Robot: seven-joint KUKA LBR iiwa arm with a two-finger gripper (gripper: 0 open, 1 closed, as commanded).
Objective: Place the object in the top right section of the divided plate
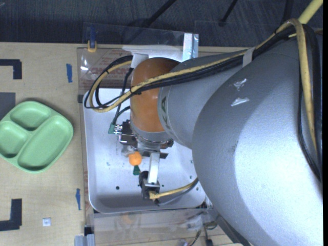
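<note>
Orange object (pixel 135 159) in the white bin (pixel 102 191) (green divided plate (pixel 36 136) well apart)

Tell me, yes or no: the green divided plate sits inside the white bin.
No, the green divided plate lies on the bench, outside the white bin and to its left in the camera view.

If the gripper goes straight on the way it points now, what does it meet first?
The gripper points down into the white bin. Probably it meets the small orange object at its tip first, else the bin floor; depth is unclear.
</note>
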